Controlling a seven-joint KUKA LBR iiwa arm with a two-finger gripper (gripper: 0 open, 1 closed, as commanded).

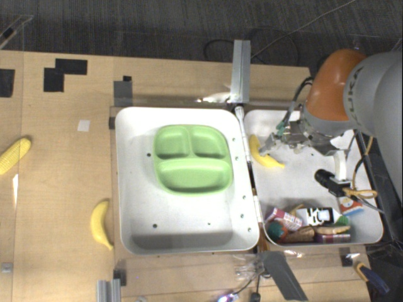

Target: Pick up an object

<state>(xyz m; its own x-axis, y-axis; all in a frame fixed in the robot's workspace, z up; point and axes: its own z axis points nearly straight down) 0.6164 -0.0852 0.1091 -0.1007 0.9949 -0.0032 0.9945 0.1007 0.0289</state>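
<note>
We look down on a pale wooden surface [63,187] with dark carpet [157,11] beyond its far edge, and we take the right bin [296,194] as our landmark. Touching its left wall sits the left bin [132,225], which holds a green divided plate [192,157]. Farther left of it, out on the bare wood, lie a yellow banana [101,223] and a corn cob [14,155] (both well apart from the arm). Inside the right bin, a small yellow banana [262,155] rests against the left wall toward the far end, and a heap of packets and oddments [308,224] crowds the near end. The jaws [284,136] hang over the bin's far part, just right of that small banana; we cannot tell whether they are open or closed.
</note>
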